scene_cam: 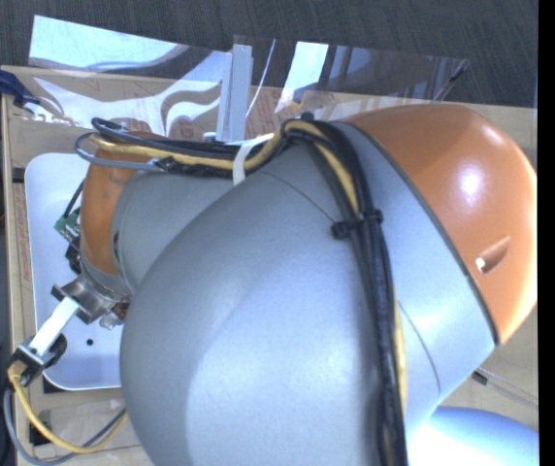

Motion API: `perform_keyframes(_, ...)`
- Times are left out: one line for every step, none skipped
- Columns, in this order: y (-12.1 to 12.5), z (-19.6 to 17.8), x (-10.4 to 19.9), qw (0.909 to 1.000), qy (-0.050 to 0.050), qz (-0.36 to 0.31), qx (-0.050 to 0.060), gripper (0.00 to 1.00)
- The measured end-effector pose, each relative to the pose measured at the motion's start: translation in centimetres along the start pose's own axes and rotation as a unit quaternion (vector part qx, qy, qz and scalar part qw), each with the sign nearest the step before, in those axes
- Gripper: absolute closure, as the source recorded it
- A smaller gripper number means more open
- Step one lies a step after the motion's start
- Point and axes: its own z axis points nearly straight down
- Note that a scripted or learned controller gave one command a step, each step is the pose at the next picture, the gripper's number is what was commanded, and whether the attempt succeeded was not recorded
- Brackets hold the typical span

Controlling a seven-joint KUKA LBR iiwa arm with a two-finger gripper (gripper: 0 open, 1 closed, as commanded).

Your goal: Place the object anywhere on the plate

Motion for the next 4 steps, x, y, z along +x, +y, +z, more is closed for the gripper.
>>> perform_keyframes(1.2,-6.4,1.6,0.9608,0.002,-0.277,-0.003,1.00)
perform_keyframes(3.0,-9.1,3.8,0.9694,0.002,-0.245,-0.001,1.00)
perform_keyframes(3.0,-9.1,3.8,0.9694,0.002,-0.245,-0.001,0.00)
perform_keyframes(0.5,6.7,0.3,0.9649,-0.002,-0.263,-0.002,0.00)
